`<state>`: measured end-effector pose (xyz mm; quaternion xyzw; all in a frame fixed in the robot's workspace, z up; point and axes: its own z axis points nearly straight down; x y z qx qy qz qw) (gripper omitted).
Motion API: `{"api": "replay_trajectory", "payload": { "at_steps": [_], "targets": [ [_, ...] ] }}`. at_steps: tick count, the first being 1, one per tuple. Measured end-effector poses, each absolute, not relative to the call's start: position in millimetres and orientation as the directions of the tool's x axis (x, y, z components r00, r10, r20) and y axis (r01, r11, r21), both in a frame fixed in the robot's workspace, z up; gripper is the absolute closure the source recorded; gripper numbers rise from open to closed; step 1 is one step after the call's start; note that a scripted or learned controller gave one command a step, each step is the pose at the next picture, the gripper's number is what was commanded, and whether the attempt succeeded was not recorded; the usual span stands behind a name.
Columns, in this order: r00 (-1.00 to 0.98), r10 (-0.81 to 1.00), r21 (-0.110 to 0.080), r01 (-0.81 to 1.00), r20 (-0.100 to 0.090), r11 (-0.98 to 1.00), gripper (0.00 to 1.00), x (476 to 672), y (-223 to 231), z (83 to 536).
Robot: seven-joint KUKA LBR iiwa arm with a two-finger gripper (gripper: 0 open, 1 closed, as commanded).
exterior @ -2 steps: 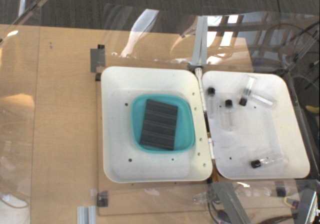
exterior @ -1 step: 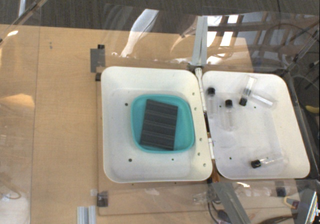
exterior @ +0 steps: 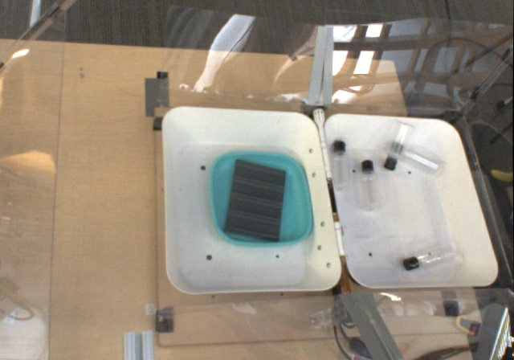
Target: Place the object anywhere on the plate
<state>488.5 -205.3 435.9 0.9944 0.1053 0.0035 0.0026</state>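
Clear black-capped vial (exterior: pixel 427 259) hard to make out; dark ridged block (exterior: pixel 256 201) hides much of teal plate (exterior: pixel 299 194).

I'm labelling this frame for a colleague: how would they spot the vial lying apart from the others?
Look in the right white bin, near its front edge. There lies a clear vial with a black cap, alone; the other three vials cluster toward the bin's back.
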Motion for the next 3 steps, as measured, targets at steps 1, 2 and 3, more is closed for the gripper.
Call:
{"api": "replay_trajectory", "payload": {
  "at_steps": [1, 2, 3],
  "targets": [
    [0.978, 0.21, 0.006, 0.209, 0.006, -0.978, 0.0, 488.5, -205.3, 435.9],
    [0.978, 0.21, 0.006, 0.21, 0.006, -0.978, 0.0, 488.6, -205.2, 435.9],
    [0.978, 0.21, 0.006, 0.21, 0.006, -0.978, 0.0, 488.6, -205.2, 435.9]
  ]
}}
